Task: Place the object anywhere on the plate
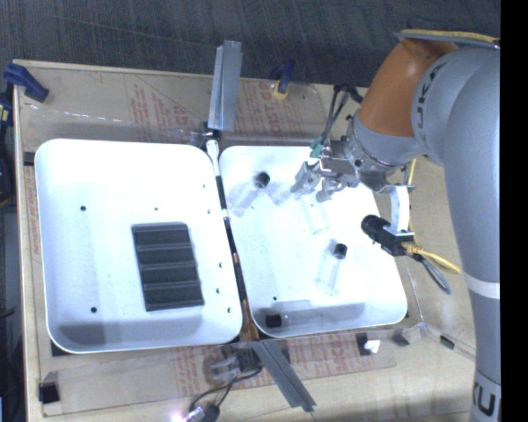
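Metal bracing (pixel 282 378) juts from the bench (pixel 114 95) at the near edge, just below the gap between the two bins. On the left, the left bin (pixel 70 183) carries a dark ribbed plate (pixel 167 266) lying flat near its centre, with bare white floor all round it. Across the divider, the right bin (pixel 370 310) holds three clear, black-capped vials, hard to make out against the white: one (pixel 251 189) near the far-left corner, one (pixel 332 266) toward the middle, and one (pixel 295 313) lying along the near wall. At the right, the grey arm (pixel 462 130) bends in over the bin's far side, its orange band (pixel 400 82) above the wrist, with the tool (pixel 321 178) low over the bin floor. Its fingers seem to be apart with nothing between them, though glare blurs them. All vials lie well apart from the plate.
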You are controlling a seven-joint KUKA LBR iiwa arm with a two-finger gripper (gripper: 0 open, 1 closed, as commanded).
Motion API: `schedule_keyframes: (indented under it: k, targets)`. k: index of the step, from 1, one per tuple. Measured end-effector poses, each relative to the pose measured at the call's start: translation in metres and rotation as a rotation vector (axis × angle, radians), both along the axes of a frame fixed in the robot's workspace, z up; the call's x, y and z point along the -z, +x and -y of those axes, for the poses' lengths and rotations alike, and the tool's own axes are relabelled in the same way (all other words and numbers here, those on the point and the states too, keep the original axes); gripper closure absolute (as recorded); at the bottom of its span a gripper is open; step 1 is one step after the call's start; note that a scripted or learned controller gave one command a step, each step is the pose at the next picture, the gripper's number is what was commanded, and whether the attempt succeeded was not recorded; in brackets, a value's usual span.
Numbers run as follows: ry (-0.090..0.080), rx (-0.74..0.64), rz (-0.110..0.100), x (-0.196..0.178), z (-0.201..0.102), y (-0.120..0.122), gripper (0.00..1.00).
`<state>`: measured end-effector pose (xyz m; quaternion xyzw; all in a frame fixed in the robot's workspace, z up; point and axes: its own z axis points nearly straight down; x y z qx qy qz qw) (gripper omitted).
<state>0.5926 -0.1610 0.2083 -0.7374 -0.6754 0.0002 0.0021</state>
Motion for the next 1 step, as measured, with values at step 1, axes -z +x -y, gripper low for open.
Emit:
schedule_keyframes:
  k: [1]
  targets:
    - [-0.001, -0.069, 0.000, 0.0123, -0.1068, 0.0639, 1.00]
